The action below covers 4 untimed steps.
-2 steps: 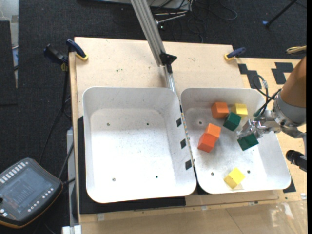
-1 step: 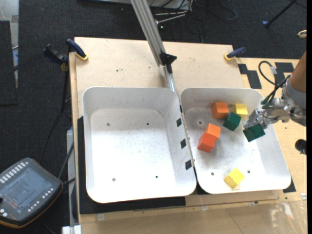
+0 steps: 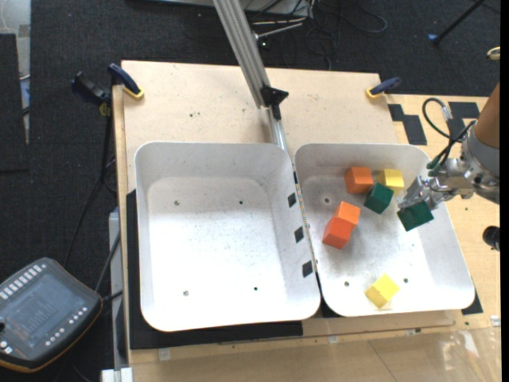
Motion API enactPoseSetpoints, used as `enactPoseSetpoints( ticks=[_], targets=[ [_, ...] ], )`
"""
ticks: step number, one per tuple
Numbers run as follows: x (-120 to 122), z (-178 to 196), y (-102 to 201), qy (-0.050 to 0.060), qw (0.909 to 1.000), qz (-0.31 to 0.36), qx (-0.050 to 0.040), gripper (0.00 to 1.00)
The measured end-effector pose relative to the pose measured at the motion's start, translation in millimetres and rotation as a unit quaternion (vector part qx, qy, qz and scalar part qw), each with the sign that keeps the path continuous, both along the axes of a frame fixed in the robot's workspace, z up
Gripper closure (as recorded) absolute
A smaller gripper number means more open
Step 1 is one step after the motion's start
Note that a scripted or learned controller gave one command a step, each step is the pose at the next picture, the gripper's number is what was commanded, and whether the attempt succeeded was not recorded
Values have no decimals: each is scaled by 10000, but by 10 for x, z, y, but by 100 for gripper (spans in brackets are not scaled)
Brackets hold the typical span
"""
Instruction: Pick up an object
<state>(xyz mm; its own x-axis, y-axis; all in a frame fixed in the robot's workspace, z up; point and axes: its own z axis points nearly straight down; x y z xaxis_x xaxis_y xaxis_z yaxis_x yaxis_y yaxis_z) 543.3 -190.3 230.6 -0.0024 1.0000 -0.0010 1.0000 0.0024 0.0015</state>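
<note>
Two white bins sit side by side on the desk (image 3: 199, 94), their inner walls touching along the middle. The left bin (image 3: 151, 213) has a bare, speckled floor and plenty of open room. The right bin (image 3: 453, 281) holds every block, mostly in its upper half; the lower left of its floor is open.

The arm (image 3: 485, 146) comes in over the right bin's right rim. The end effector (image 3: 420, 200) hangs just inside that rim, and a dark green cube (image 3: 415, 215) sits tilted between its fingertips, so it is closed on that cube. The cube looks lifted off the floor, though I can't be sure of the height.

Block count, six in all:
- Orange, three: one at the top (image 3: 359, 179), and a pair (image 3: 342, 224) pressed together mid-bin.
- Yellow, two: one at the top (image 3: 392, 178), just right of the top orange; one alone (image 3: 382, 290) near the lower rim, well apart from the rest.
- Green, two: the held cube, and one (image 3: 378, 199) just below the top yellow, near the end effector's left.

A metal rail (image 3: 242, 42) slants down to the seam between the bins. Clamps at the desk's top corners: left (image 3: 126, 80), right (image 3: 383, 87). A pendant (image 3: 41, 313) lies off the lower left. No readable writing anywhere.
</note>
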Motion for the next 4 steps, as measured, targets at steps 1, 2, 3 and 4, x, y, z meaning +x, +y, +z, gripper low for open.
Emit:
enactPoseSetpoints(
  ticks=[1,2,3,4],
  targets=[
    [24,70,519,3,10000,27,14,100],
    [-43,17,953,18,10000,24,14,100],
    [-35,-27,1467,13,10000,29,15,100],
    [-196,87,1972,13,10000,33,16,100]
  ],
)
